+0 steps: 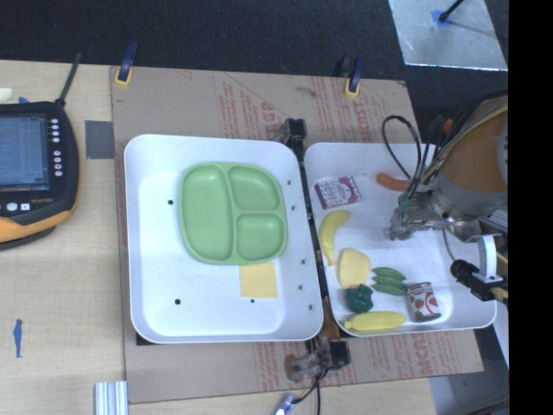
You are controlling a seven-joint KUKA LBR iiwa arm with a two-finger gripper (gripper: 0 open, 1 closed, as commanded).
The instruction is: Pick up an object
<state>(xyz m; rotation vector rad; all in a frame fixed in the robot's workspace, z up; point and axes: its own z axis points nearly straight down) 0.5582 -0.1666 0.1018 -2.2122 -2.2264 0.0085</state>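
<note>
Right bin, shallow white plastic (458, 322): holds a small purple-and-white carton (337, 191) near its upper left, an orange carrot-like piece (390, 181) beside it, a curved yellow banana (332, 232), a pale yellow block (352, 267), a green pea pod (388, 279), a dark green broccoli-like lump (359, 298), a yellow corn-shaped piece (375, 322) along the lower wall, and a small red-and-white can (422, 302) lying tilted at lower right. Left bin, shallow white plastic (147, 318): holds a pale green three-compartment plate (232, 212) and a flat yellow square (258, 280) touching the plate's lower edge. Gripper (404, 221): poised over a bare patch of the right bin's floor, upper middle, apart from every item. Fingers: how far they stand open cannot be told at this slant; nothing is seen between them. Nearest candidates: the carrot-like piece, above and slightly left of the gripper, long axis roughly left to right; the pea pod and pale yellow block, below and to the left. The banana lies further left, long axis near upright in the view. Arm: grey body with orange band (475, 158) entering from the right, wrist bent down into the bin, black cables looping above it. Judgement: no object is yet secured; a short shift toward one item is needed before closing.
</note>
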